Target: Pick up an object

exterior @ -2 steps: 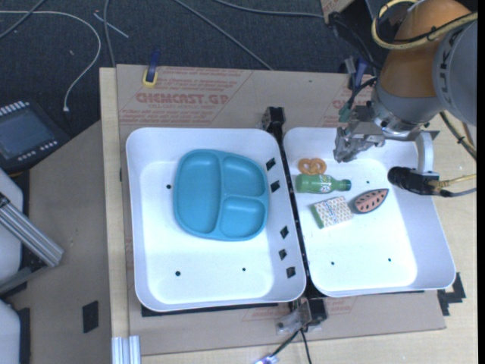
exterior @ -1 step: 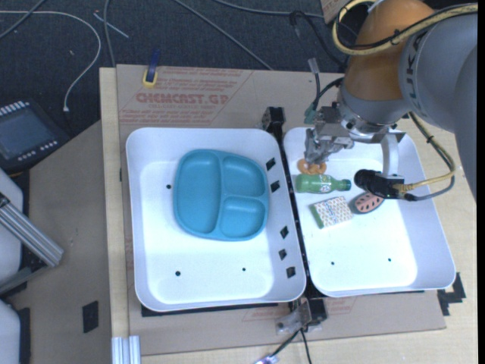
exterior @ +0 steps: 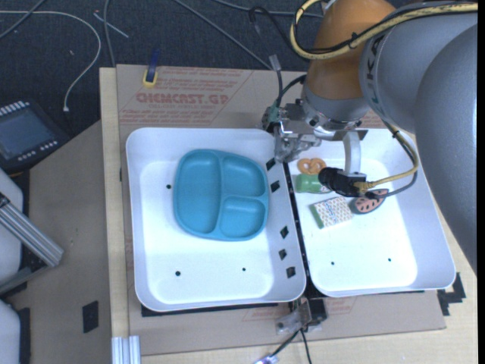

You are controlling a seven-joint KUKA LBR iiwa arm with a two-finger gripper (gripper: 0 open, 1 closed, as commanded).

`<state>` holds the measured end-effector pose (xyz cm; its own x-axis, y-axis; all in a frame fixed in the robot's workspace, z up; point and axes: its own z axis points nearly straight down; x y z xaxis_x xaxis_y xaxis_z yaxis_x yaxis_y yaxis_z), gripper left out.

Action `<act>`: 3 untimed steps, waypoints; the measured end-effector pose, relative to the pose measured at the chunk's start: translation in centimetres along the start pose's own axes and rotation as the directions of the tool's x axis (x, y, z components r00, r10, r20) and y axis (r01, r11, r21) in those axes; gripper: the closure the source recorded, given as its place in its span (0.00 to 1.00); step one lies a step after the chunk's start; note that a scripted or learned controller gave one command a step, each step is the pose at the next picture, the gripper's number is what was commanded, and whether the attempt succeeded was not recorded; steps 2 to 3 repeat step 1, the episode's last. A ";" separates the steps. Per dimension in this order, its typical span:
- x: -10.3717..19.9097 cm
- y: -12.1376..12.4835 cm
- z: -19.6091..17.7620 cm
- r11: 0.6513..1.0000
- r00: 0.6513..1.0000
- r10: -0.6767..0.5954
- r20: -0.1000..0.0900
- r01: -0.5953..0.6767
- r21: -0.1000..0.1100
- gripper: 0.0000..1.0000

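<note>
— Where has the arm got to?

— The arm (exterior: 424, 59) reaches in from the right. Its big grey link crosses high over the far corner of the right bin (exterior: 379, 256), then bends at the orange band (exterior: 345, 51) so the wrist points down at the bench.

— And the gripper?

— The gripper (exterior: 282, 149) hangs low at the far end of the wall where the two bins meet, on the edge of the left bin (exterior: 212, 268). I can't make out whether it is spread or pressed together; the angle hides that.

— What is there to pick?

— There's a small cluster in the far part of the right bin, close to that wall. An orange pretzel-shaped piece (exterior: 311, 165) lies just beside the gripper, with a green piece (exterior: 307, 183) right in front of it. A checked packet (exterior: 332, 212) is a little nearer, and a brown slice (exterior: 370, 201) sits beside that. A blue divided plate (exterior: 222, 196) lies flat in the left bin.
</note>
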<state>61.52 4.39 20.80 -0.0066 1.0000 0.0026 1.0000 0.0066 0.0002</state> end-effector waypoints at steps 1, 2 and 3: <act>4.4 -0.9 -0.8 1.000 1.000 0.001 0.000 -0.001 -0.001 1.00; 4.4 -0.9 -0.8 1.000 1.000 0.001 0.000 -0.001 -0.001 1.00; 4.4 -0.9 -0.8 1.000 1.000 0.001 0.000 -0.001 -0.001 1.00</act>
